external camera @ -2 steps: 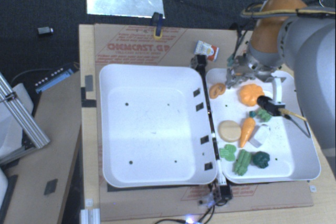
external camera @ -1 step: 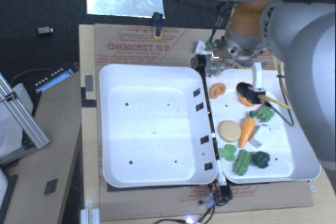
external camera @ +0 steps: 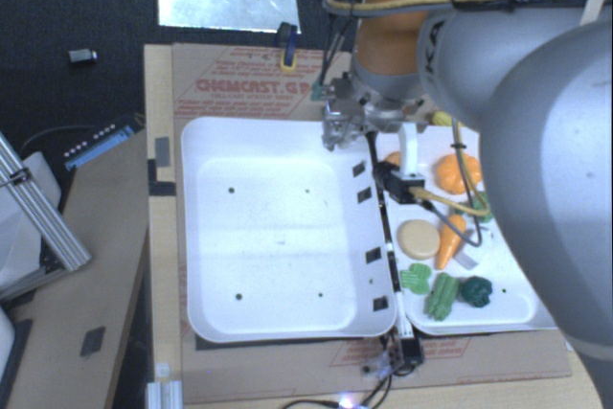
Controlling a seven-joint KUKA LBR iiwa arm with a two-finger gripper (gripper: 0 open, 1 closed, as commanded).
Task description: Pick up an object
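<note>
Brown table (external camera: 115,235), cardboard (external camera: 239,81) on top. My end effector (external camera: 335,127) hangs at the right bin's (external camera: 512,306) upper-left corner; spread or closed, I cannot tell. Carrot (external camera: 448,246) in that bin lies lower right of it, long axis steep in frame.

The bins (external camera: 268,235) are white, the fruit (external camera: 450,173) orange, the disc (external camera: 418,238) tan, the broccoli (external camera: 476,290) dark green.

Looks like a robotics lab bench to me; big grey KUKA arm (external camera: 536,110) over two white bins (external camera: 278,235) on a printed cardboard sheet (external camera: 239,83); aluminium framing (external camera: 43,215) off the bench's left edge; loose wiring (external camera: 383,371) at the front.
</note>
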